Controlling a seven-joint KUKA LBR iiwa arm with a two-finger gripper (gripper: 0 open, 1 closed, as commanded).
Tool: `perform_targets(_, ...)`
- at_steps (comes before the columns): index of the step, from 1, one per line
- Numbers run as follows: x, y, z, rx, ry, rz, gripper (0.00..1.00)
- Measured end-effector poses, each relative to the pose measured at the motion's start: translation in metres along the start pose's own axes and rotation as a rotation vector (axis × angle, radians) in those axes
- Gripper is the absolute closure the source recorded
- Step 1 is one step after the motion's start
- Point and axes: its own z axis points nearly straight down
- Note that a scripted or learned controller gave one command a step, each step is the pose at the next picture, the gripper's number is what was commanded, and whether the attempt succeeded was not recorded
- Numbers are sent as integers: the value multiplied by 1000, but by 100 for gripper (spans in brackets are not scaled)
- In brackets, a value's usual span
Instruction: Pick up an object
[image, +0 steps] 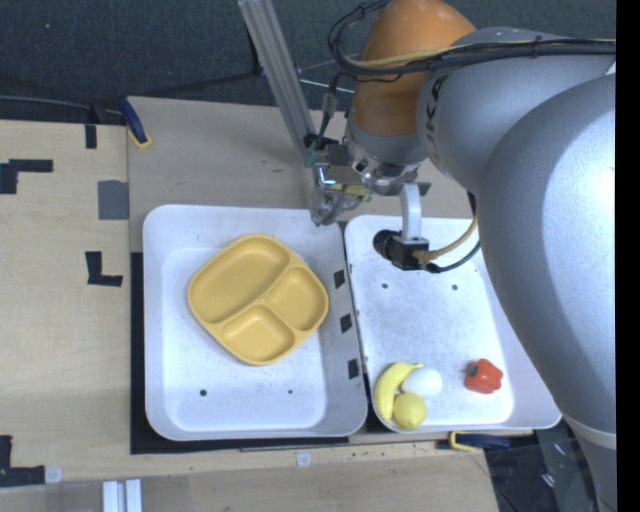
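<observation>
At the near edge of the right bin (455, 300), a yellow banana (390, 384), a white egg (424, 382) and a yellow lemon (409, 410) are seen bunched together, touching. A small red pepper (483, 375) is seen just to their right, a little apart. In the left bin (165, 300), a yellow plate (258, 298) with three parts is laid flat near the middle, with white floor left bare around it. Farther back, the gripper (326, 212) is seen hanging over the far rim where the two bins meet, well apart from the food and near the plate's far side. Nothing is seen between the fingers, and it cannot be told if they are spread. The big grey arm (540, 200) is stretched in from the right. The table (60, 330) is seen all around.
</observation>
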Motion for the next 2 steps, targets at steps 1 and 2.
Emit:
perform_targets(1,28,28,24,1,-2,4,100)
perform_targets(2,26,27,22,2,-3,5,0)
